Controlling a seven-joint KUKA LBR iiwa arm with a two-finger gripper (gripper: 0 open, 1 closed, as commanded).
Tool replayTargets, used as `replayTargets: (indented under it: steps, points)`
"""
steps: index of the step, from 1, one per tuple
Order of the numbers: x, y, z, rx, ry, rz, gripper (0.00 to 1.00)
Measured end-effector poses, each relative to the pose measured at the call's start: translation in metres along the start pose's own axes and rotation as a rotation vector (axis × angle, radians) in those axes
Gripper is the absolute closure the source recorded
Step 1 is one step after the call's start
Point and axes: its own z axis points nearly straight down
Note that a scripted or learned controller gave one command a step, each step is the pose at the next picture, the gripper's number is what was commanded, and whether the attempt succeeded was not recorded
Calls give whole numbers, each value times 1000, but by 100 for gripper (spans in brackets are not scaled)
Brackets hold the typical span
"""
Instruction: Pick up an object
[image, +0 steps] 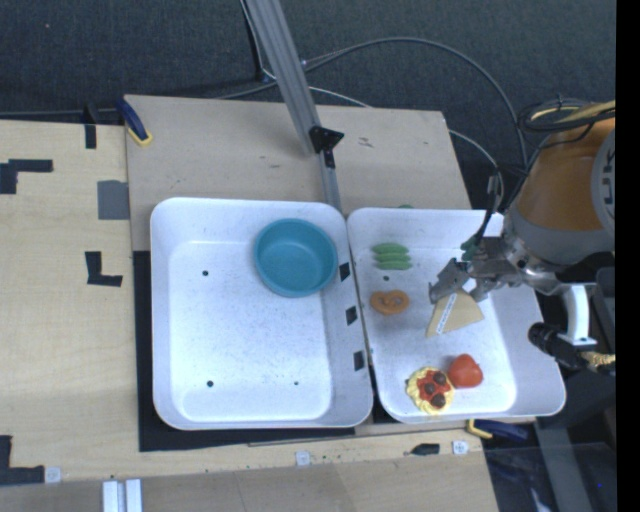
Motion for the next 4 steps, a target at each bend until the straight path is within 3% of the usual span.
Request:
replayTargets:
  steps: [1, 4]
  points:
    - [-9, 5, -50, 1, 0, 0, 100]
    - [131, 27, -30, 6, 1, -3, 100]
